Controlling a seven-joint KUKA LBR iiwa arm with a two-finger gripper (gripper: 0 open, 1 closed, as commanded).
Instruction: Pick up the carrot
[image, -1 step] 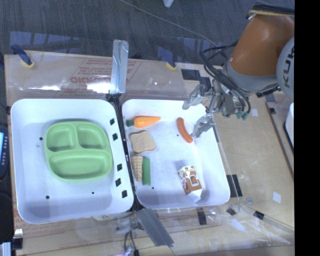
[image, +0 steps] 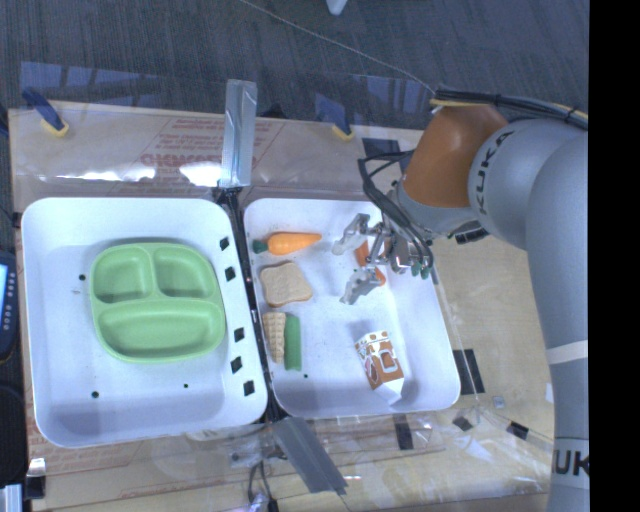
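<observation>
Carrot (image: 292, 242) lies left of the gripper (image: 358, 262), long axis left-right, leafy end away; fingers spread open, gripping nothing, carrot untouched.

Both bins (image: 330, 400) are white, the left bin (image: 50, 300) showing small dark dots on its floor. The divided plate (image: 157, 300) is pale green throughout. The carrot (image: 295, 242) is orange with a dark green stub at its left end. The bread slice (image: 285, 284) is tan with a darker brown crust. The corn piece (image: 273, 335) is pale yellow and ridged; the strip (image: 293, 341) just beside it is green. The packet (image: 381, 361) is white with brown and orange print. The arm (image: 540, 190) is grey with an orange band (image: 445, 155). The gripper (image: 362, 262) is metallic silver with a small orange-red patch. The bench (image: 490, 300) is light tan.
</observation>
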